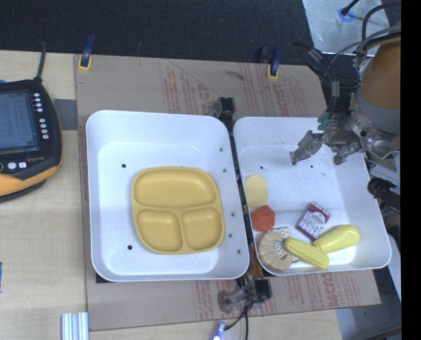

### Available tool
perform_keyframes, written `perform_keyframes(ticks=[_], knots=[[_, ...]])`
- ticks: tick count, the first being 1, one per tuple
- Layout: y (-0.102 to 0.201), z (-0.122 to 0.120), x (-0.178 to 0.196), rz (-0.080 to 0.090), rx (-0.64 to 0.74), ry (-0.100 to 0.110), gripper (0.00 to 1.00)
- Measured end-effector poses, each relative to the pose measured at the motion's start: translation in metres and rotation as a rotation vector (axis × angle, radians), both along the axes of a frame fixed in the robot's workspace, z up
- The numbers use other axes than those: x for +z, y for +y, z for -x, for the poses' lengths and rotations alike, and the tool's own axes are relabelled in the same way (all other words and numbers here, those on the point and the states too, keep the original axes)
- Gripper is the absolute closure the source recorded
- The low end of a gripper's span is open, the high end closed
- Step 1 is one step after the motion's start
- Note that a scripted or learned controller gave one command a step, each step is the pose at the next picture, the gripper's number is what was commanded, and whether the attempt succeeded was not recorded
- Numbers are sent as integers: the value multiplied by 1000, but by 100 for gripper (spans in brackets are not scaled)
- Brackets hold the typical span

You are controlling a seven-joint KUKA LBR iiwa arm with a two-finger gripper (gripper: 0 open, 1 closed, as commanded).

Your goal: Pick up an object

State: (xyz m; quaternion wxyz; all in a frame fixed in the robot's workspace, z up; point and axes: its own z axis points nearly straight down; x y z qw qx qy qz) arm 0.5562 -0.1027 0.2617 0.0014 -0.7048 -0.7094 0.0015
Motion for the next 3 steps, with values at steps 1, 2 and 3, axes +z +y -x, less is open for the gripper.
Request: perform_keyframes(ticks=[1,2,3], knots=[[-32,81,-121,0,-2,1,0],[-34,-22,-170,1,0,0,0],[-107,-80,-166,0,-5,-3,0]])
